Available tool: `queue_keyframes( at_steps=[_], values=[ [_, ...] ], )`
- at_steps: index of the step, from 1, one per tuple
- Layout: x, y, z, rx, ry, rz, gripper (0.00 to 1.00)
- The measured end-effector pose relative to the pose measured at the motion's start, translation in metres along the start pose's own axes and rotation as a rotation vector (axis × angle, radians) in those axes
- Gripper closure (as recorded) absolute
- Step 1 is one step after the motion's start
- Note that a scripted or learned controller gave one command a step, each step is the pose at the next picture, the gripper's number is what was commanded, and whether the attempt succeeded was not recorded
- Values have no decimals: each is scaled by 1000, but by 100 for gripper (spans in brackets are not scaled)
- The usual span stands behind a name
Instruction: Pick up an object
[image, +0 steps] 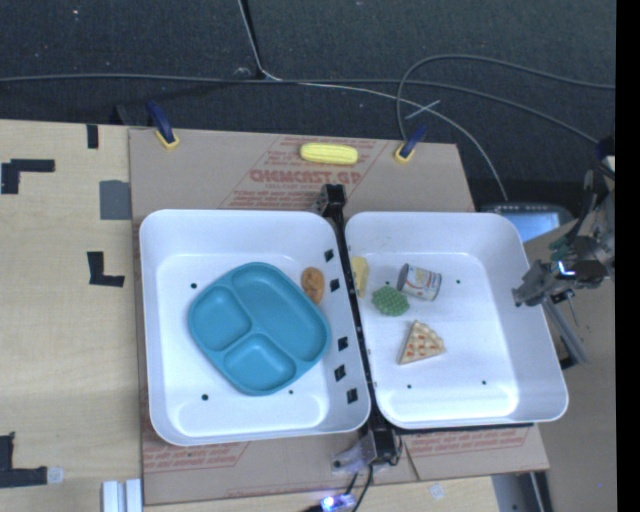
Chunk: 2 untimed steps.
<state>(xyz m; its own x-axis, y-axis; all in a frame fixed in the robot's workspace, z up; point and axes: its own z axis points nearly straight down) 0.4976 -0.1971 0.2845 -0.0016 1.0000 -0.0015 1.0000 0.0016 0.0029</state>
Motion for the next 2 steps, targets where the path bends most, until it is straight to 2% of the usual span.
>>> queue_keyframes(
  at_steps=[1, 2],
  values=[
    [53, 3, -2, 3, 2, -4, 100],
    [114, 13, 14, 4, 3, -5, 100]
  ],
)
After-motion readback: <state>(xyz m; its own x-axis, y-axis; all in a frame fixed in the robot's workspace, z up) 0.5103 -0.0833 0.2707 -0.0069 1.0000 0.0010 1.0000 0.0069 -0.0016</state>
